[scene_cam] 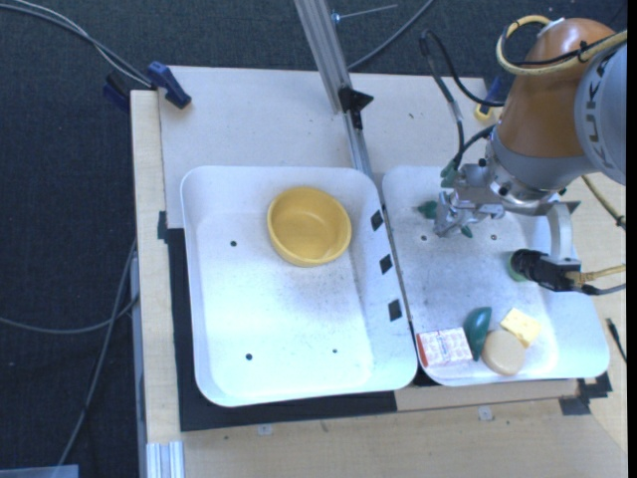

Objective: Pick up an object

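Bench (249,118), left bin (289,366); yellow bowl (309,225)

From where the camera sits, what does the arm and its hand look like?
The arm is bulky and rounded, with a glossy orange band above a grey wrist section and part of dark lettering on its grey shell at the right. The hand is a small grey metal assembly. Black cables and a yellow one loop around the arm.

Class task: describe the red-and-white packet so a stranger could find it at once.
Start at the right bin and go to its near edge. The red-and-white packet lies in the corner nearest the left bin, beside a teal object. It alone is flat, rectangular and printed.
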Available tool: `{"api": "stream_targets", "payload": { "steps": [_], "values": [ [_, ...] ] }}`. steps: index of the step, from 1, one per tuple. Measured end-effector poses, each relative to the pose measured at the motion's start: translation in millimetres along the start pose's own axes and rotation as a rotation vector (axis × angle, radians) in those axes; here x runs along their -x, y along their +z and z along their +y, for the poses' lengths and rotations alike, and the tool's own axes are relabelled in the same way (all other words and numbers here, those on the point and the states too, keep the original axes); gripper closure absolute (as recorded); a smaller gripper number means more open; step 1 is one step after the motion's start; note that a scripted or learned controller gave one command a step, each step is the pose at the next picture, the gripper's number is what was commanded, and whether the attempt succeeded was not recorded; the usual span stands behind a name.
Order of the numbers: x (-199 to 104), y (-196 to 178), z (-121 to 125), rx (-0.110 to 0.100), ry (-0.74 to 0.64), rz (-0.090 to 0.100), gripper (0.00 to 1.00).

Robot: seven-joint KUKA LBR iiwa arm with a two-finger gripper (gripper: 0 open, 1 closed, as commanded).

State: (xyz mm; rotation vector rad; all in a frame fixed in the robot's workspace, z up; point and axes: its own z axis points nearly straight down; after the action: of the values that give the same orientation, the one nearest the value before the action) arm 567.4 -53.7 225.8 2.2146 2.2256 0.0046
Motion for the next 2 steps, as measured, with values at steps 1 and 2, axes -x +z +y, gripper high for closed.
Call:
{"api": "stream_targets", "payload": {
  "steps": [1, 2],
  "values": [
    [-51, -13, 23, 0.000, -0.002, 0.003, 1.00],
    [-104, -23, 40, 0.001, -0.001, 0.002, 1.00]
  ]
}}
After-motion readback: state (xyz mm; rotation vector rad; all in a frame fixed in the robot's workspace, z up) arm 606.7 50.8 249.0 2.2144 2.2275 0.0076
